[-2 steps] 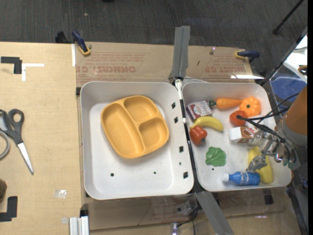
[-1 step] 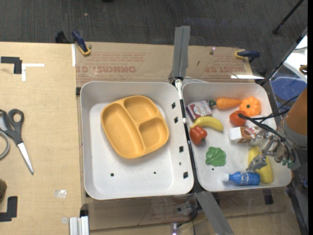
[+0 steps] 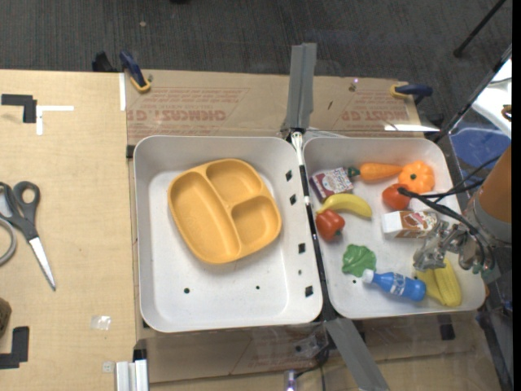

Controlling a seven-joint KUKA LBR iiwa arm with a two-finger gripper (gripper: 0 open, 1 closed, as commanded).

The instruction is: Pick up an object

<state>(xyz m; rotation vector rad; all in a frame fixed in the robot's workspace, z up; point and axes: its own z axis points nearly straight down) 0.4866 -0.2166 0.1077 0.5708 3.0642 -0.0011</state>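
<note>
From above, the claw (image 3: 435, 251) hangs low over the right bin (image 3: 338, 300), near its right wall, with the arm (image 3: 498, 198) coming in from the right edge. Whether the claw is spread or pressed together I cannot tell; the metal parts blur together, and nothing shows pinched in it.

The task names no one object, so the nearest ones count most. Just below and right of the claw lies a corn cob (image 3: 446, 284), yellow, partly under the wrist. Just below and left lies a blue bottle (image 3: 396, 284) on its side, white cap pointing away from the claw. Just above and left is a small carton (image 3: 409, 223), and past it a tomato (image 3: 396, 196) and an orange pumpkin (image 3: 418, 175). Further left sit green broccoli (image 3: 358, 259), a red pepper (image 3: 330, 224), a banana (image 3: 347, 205), a red packet (image 3: 328, 182) and a carrot (image 3: 379, 171). Well to the left, in the left bin (image 3: 155, 243), rests a yellow divided plate (image 3: 225, 209).

My judgement: the step in hand is the descent onto a target, most likely the corn cob or the bottle. To do it well, the claw should straddle the object across its narrow width, not along its length, and centre on it before closing. The corn lies close to the bin wall, so there is little clearance on that side; the bottle offers freer room but is round and may roll. Lift straight up and slowly.
</note>
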